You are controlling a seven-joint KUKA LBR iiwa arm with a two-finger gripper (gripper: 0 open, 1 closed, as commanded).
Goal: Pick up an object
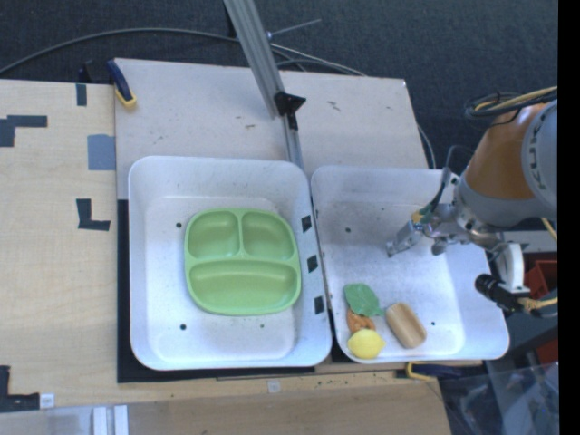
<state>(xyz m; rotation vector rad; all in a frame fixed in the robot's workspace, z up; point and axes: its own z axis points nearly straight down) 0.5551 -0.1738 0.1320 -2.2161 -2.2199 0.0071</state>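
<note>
While the claw [399,243], grip state unclear, hovers over bare right bin [381,193] floor, three food items [382,326] cluster below it near the front wall.

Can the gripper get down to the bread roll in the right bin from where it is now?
Probably yes. The gripper hangs over bare bin floor, and the bread roll lies uncovered nearby, beside the lemon.

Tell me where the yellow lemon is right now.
The round yellow lemon lies at the near edge of the right shallow white bin, just below the orange carrot with green leaves and left of the tan bread roll.
</note>
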